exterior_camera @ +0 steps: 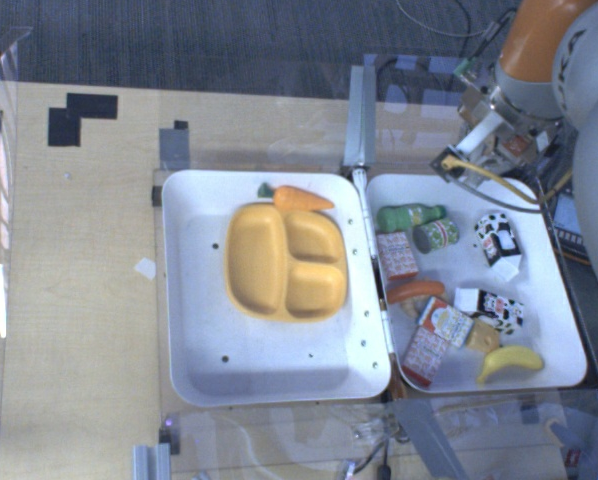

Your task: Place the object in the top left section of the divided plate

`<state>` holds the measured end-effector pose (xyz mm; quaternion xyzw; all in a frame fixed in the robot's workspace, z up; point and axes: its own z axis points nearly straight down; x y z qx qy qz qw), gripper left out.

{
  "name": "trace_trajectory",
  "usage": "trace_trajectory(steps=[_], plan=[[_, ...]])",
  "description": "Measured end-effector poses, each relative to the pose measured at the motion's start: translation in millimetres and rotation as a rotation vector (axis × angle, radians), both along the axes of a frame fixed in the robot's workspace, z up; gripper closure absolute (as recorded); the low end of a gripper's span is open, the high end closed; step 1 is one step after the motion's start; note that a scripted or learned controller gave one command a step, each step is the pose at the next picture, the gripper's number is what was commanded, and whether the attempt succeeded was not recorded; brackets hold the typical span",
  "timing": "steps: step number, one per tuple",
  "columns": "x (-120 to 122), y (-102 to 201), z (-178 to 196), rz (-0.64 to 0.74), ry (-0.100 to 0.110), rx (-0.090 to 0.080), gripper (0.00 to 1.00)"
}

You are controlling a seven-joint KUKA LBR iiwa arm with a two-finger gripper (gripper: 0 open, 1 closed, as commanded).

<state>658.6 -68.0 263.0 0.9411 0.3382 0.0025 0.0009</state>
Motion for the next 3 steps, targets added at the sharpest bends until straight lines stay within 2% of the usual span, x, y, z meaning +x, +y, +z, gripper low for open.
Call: trace_trajectory(steps=[1,2,3], plan=[[5.3,-39.2,110.0,-0.485,-0.004,0.003,1.00],[4.9,-79.2,155.4,-0.282,-0.003,-0.001,1.00],[5.0,-78.6,155.0,-0.281,-0.002,0.000,0.00]])
